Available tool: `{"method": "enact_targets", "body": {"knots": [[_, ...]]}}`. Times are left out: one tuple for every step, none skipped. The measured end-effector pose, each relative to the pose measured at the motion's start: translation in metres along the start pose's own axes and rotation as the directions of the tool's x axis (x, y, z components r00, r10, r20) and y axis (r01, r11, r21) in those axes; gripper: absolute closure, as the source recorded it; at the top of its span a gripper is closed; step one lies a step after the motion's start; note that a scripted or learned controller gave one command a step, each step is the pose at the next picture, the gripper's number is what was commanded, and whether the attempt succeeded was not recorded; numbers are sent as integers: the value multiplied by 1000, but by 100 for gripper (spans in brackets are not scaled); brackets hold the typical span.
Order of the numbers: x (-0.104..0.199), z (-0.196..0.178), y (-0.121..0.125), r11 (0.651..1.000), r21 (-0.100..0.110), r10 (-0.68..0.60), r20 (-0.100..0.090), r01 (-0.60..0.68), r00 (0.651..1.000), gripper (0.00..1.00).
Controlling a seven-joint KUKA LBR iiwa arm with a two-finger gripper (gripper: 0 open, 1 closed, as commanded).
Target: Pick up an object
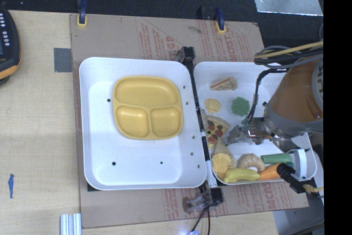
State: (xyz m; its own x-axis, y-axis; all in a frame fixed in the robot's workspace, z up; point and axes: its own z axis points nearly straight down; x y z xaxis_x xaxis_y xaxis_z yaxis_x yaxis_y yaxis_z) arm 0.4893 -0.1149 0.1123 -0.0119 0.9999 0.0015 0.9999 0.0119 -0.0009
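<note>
Gripper (237,134), finger spread impossible to tell, poised just right of triangular toy pizza slice (215,128). Best lowered straight, clear of neighbouring green ridged toy (240,105).

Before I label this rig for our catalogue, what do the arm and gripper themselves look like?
The arm is bulky and rounded, grey with a broad orange band above the wrist. A black cable loops along its left side. The gripper is a small grey metal piece with dark fittings.
</note>
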Motion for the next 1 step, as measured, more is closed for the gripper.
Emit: {"method": "enact_targets", "body": {"knots": [[-16, 18, 91, 1000, -4, 5, 1, -5, 1000, 0]]}}
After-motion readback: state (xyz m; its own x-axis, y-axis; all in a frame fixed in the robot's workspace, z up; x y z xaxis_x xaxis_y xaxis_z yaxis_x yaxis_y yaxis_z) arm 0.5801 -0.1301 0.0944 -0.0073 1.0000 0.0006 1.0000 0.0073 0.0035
